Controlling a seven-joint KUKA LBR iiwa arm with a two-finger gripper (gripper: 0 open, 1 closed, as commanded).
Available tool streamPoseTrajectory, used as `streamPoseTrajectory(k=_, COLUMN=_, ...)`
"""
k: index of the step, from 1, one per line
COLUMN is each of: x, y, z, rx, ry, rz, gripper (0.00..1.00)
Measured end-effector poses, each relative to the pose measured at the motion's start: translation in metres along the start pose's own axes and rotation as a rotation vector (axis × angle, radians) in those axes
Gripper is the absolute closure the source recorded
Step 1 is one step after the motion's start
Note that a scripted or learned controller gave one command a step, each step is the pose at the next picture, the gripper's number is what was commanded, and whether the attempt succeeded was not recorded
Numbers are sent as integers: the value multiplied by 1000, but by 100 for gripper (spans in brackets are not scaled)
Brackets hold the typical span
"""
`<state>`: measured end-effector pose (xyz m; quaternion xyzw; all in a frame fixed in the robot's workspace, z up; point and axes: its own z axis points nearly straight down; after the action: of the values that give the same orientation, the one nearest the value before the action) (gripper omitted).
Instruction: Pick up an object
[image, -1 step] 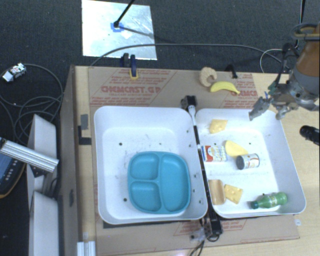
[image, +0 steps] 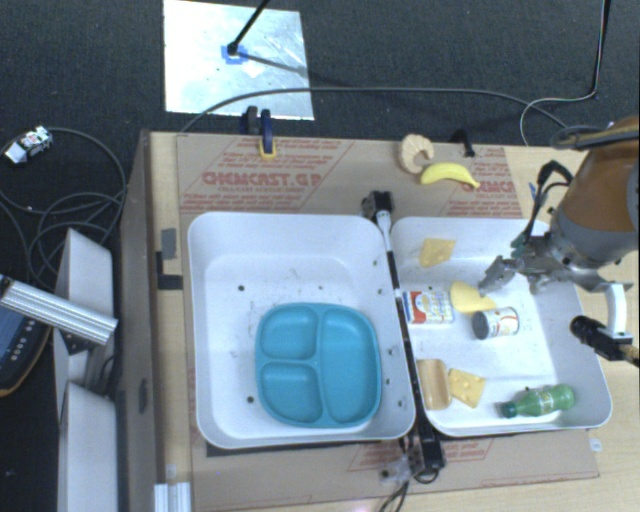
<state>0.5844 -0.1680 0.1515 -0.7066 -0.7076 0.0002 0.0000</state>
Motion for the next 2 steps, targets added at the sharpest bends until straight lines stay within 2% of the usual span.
streamPoseTrajectory(k=1, x=18, y=-6, z=67, rx=-2, ry=0, rz=-1, gripper=0)
streamPoseTrajectory(k=2, x=18, y=-5, z=56, rx=-5, ry=-1, rz=-2, gripper=100)
